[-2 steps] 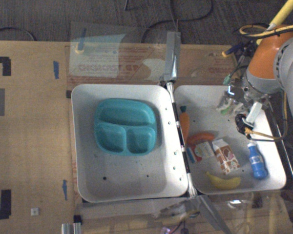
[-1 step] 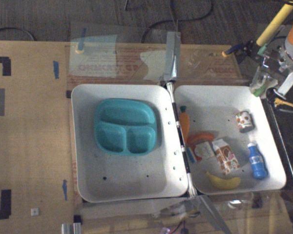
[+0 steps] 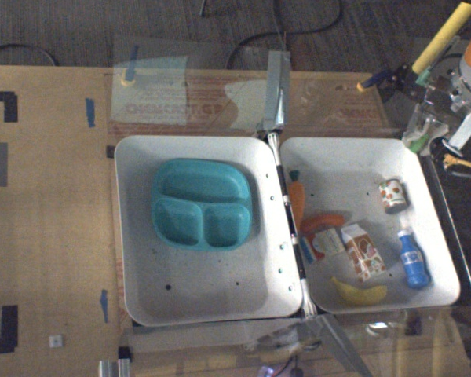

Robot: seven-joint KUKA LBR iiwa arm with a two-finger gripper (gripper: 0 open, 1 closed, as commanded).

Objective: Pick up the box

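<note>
Box: small carton (image 3: 363,251), red-brown and white, lying in the right bin (image 3: 341,157) toward its front edge, tilted.
Beside box: packet (image 3: 327,242) touching its left side; red piece (image 3: 323,221) just behind that; banana (image 3: 359,291) near the bin's front edge.
Right of box: blue bottle (image 3: 413,261) lying near the right wall.
Far side: small can (image 3: 392,194) near the right wall; carrot (image 3: 297,202) along the left wall.
Left bin (image 3: 141,289): teal divided tray (image 3: 202,203) toward its back.
Gripper (image 3: 424,128): over the right bin's far right corner, apart from the box; grip state cannot be told.
</note>
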